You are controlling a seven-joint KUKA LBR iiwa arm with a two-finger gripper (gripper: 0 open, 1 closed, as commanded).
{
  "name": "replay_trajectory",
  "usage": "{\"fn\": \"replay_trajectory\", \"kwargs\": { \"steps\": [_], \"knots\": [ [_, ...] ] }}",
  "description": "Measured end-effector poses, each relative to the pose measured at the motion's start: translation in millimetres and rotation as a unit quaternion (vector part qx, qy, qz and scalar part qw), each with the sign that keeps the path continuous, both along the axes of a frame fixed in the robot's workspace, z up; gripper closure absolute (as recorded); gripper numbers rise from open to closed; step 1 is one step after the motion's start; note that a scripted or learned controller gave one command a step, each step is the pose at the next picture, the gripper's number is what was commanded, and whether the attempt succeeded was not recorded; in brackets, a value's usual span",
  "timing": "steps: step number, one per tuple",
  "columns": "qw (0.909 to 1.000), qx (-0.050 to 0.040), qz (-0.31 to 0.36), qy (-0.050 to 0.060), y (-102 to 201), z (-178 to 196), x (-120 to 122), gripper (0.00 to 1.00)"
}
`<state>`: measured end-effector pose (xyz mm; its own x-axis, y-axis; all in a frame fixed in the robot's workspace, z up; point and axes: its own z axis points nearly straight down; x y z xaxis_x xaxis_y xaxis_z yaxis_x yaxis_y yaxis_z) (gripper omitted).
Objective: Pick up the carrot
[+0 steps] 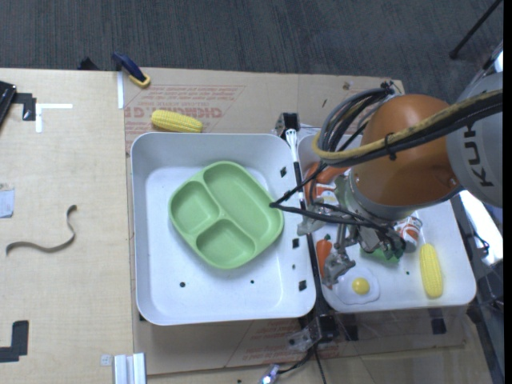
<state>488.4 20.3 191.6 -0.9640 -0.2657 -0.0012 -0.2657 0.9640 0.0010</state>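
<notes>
Arm bent low, gripper pointing down, its fingers seemingly apart

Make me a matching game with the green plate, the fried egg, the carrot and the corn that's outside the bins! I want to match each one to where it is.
Things:
1. green plate
2. fried egg
3. carrot
4. corn outside the bins

Places:
A. on the cardboard, beyond the left bin's far rim
B. in the right bin, by its left wall, under the gripper
C. in the middle of the left bin
D. in the right bin, near its front edge

Pairs: 1-C, 2-D, 3-B, 4-A
</notes>
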Motion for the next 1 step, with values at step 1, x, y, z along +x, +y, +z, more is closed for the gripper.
{"fn": "replay_trajectory", "kwargs": {
  "steps": [1],
  "knots": [
    [0.9997,-0.0006,0.026,-0.001,-54.8,48.0,2.1,0.0]
  ]
}}
